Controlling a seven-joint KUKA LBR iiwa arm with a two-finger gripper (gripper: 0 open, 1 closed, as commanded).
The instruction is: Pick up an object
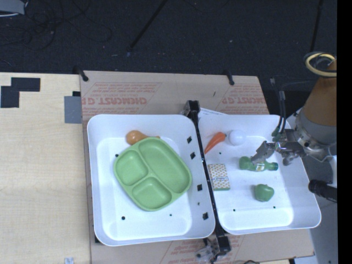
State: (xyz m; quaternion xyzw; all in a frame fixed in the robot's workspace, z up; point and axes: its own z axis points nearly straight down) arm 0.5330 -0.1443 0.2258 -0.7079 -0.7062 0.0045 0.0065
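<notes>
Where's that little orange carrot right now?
The carrot lies in the right bin, near its upper left corner, just left of a small white ball and above a patterned block.

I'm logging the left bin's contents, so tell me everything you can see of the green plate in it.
The plate is light green, looks like smooth plastic, and has rounded corners. Raised ridges split it into three compartments: one large and two smaller. All three look bare. It lies flat, right side up, turned at an angle to the walls of the left bin, about mid-floor. An orange thing sits at its upper-left edge, partly hidden behind the rim; whether they touch is unclear.
</notes>
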